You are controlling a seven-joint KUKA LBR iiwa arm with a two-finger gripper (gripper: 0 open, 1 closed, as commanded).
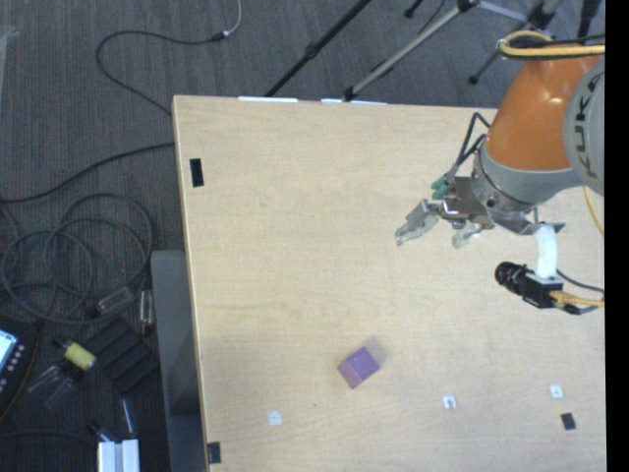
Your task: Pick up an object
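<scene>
Camera view | claw (438, 228) at right of frame, fingers spread, gripping nothing, over bare bench (295, 224) | purple block (359, 366) lower centre on bench, well apart from claw

bench (295, 224): bare wood all round | sole obstacle: purple block (359, 366), near front edge

Black cables (69, 254) coil on grey carpet (88, 87) beside tripod legs (432, 28)
</scene>
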